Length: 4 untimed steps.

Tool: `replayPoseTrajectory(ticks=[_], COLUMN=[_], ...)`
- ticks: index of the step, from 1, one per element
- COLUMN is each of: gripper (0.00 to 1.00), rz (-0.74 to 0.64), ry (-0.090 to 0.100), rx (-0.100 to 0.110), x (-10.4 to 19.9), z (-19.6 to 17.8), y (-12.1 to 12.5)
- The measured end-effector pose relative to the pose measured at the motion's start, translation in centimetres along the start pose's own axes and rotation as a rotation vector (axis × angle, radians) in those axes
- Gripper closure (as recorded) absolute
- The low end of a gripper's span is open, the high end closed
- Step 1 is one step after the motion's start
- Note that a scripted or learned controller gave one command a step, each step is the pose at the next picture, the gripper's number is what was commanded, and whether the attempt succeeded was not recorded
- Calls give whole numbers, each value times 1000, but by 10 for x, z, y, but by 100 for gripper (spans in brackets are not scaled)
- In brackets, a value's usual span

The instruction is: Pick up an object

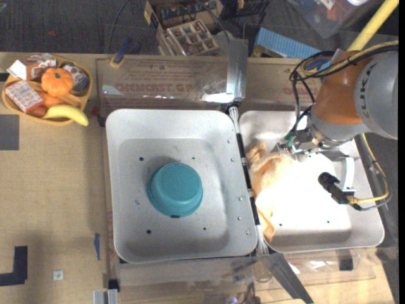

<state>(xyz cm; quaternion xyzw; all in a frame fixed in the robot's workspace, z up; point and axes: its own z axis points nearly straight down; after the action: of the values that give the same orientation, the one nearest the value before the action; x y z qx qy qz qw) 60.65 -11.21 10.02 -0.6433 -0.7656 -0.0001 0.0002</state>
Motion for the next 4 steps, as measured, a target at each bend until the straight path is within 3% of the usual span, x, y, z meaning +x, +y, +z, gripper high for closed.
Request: replayPoseTrajectory(ticks=[1,2,3,4], gripper=[0,0,100,0], rz=[-82,-162,-155,-154], ry=[-5,-4,-3,-4], rx=[-10,-12,-16,-16], x=[9,15,12,12], z=[11,11,2,2], y=[21,-16,-15,-15])
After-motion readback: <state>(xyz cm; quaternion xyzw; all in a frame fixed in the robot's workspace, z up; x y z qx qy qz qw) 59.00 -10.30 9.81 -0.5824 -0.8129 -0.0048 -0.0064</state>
